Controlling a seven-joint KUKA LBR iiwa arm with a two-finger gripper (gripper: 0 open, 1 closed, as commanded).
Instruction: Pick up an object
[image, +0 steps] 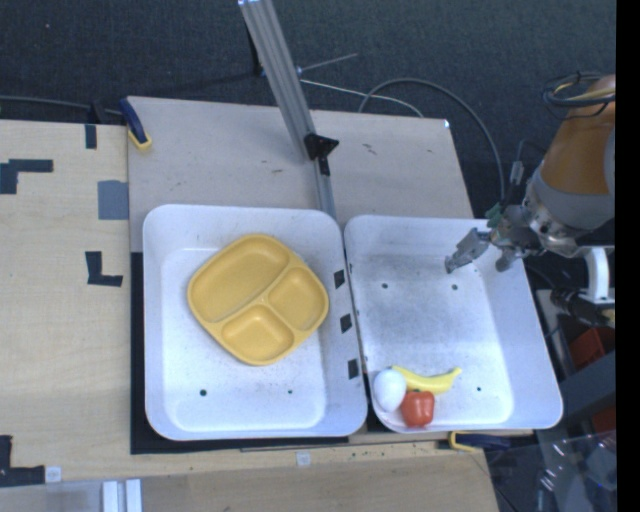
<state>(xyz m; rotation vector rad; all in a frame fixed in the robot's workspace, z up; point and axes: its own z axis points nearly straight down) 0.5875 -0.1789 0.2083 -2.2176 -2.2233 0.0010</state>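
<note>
**Arm poised over the right bin, objects bunched at the near edge**

Wooden bench boards carry both white bins, and beyond them we see dark carpet. Nearest to us, at the front edge of the right bin (520, 330), three small objects lie together, well apart from the gripper and nearer the camera than it: a white egg-shaped ball (389, 388), a red pepper-like toy (418, 407) touching it on its right, and a yellow banana (430, 379) lying across just behind both. None of them is between the fingers.

Farther back and far to the gripper's left as we view it, the left bin (165, 330) holds a yellow three-compartment tray (257, 298), lying flat and turned at an angle.

Next comes the gripper (472, 254) itself, hanging over the far right part of the right bin near its rim, the grey wrist and orange band behind it at the frame's right. Its fingers look spread a little, with nothing between them.

Beyond the gripper and to its left, a slanted metal bar (285, 80) runs from the seam between the bins to the top of the frame, and a thin cable (420, 85) loops over the bench.
</note>
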